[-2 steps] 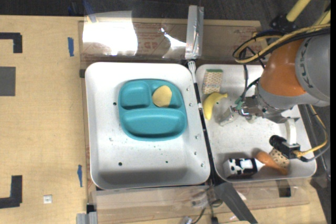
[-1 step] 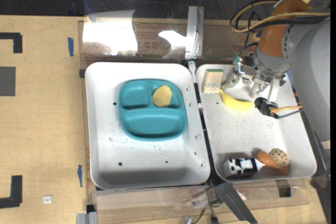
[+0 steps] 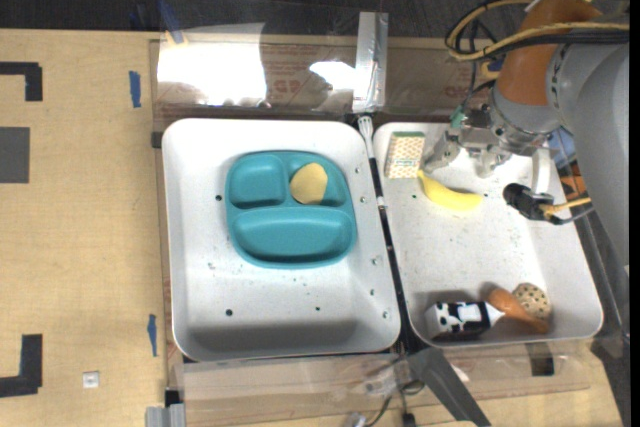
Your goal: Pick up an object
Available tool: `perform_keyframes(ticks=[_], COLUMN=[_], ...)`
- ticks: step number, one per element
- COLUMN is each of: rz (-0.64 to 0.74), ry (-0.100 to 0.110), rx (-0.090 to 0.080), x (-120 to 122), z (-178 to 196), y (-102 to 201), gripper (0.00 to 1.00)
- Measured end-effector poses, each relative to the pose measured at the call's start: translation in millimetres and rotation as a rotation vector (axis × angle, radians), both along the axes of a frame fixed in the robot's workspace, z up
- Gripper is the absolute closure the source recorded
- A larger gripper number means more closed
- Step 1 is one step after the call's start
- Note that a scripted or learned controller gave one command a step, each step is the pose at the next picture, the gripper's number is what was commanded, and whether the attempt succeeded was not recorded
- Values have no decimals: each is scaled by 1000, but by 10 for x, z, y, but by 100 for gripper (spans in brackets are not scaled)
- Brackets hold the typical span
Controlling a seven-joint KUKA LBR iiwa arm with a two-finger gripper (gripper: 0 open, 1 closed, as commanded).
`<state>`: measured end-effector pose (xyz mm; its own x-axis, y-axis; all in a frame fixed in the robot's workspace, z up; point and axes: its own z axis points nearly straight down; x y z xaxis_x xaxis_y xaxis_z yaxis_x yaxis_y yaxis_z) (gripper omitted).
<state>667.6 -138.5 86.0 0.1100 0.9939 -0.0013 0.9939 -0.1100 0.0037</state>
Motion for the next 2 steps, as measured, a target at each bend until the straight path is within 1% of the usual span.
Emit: perform_keyframes(ticks=[1,2], rz=[4,4], ry=[-5,-3], rx=[-3,-3], x=[19,15], z=[127,119], y=[8,12], gripper=[100,0])
